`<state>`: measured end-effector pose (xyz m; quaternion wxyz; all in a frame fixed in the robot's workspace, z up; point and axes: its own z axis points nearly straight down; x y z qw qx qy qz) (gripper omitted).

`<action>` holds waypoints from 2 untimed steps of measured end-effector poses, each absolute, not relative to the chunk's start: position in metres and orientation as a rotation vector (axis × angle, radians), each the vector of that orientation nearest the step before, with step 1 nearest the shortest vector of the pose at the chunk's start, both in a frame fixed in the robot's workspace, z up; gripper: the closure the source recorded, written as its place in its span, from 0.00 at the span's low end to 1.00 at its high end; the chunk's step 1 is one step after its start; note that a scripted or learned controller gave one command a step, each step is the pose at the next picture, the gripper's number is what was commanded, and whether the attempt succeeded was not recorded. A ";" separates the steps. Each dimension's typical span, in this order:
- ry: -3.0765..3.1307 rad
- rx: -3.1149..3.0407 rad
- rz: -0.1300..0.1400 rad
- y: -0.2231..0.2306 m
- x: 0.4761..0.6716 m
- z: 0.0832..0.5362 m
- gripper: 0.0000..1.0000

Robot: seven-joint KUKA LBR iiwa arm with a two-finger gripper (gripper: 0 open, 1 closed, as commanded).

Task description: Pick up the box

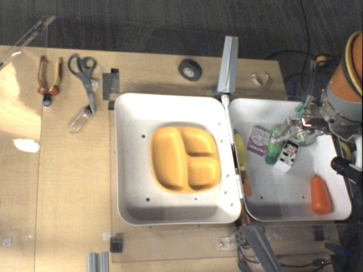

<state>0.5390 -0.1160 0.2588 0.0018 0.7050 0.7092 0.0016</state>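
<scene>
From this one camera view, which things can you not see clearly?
- Gripper: fingers too small and cluttered to judge, in the camera view.
- Box: print too small to read.
- Purple packet: label blurred.
- Arm: cut off by the right edge.

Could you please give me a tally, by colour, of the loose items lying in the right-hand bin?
Purple: 1, a small box
Green: 1, a bottle
White: 1, a small carton
Orange: 1, a carrot-shaped item
Yellow: 1, a long piece by the bin's left wall
Total: 5
</scene>
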 end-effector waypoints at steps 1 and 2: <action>2.310 2.118 0.006 -0.098 0.608 0.114 0.00; 2.310 2.113 0.013 -0.096 0.610 0.125 1.00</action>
